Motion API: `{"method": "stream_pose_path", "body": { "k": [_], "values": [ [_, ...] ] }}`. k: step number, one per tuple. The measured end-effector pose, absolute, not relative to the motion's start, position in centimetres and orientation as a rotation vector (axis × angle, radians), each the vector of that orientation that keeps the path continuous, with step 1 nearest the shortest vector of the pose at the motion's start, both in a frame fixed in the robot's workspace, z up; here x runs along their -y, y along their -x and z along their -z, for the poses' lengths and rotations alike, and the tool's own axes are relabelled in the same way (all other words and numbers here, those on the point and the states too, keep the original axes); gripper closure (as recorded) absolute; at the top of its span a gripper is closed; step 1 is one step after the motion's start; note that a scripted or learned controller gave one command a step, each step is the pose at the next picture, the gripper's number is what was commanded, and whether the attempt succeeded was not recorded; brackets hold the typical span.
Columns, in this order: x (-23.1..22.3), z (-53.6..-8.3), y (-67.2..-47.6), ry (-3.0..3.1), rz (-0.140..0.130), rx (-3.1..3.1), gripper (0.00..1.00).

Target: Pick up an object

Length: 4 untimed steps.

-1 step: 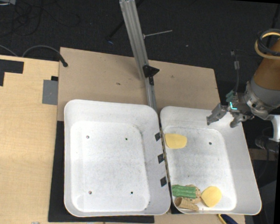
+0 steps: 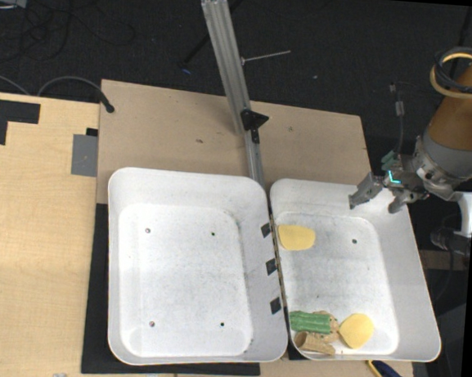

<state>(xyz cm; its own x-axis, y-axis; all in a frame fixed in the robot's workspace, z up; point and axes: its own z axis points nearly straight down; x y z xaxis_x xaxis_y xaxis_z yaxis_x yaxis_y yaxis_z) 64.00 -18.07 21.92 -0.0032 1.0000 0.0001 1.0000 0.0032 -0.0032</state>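
Observation:
My gripper (image 2: 378, 197) hangs over the back right corner of the right bin (image 2: 406, 264), its two grey fingers spread apart with nothing between them. In that bin a flat yellow piece (image 2: 296, 237) lies near the left wall, well to the left of the gripper. At the bin's front lie a green object (image 2: 310, 321), a round yellow object (image 2: 357, 330) and a tan piece (image 2: 316, 342), close together.
The left bin (image 2: 127, 215) stands beside the right one, joined by black clips (image 2: 271, 265). A slanted metal rail (image 2: 233, 81) rises behind the bins. The wooden bench (image 2: 27, 231) extends to the left.

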Motion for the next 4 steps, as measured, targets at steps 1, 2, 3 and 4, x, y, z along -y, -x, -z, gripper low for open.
{"method": "stream_pose_path", "body": {
  "k": [1,2,3,4],
  "values": [
    [17.7,-15.5,-64.1,2.212,-0.007,2.222,0.00],
    [17.0,-9.8,-63.2,2.214,-0.007,2.218,0.00],
    [16.9,-9.1,-63.1,2.219,-0.004,2.219,0.00],
    [17.0,-10.1,-63.2,2.221,-0.003,2.217,1.00]
  ]
}}
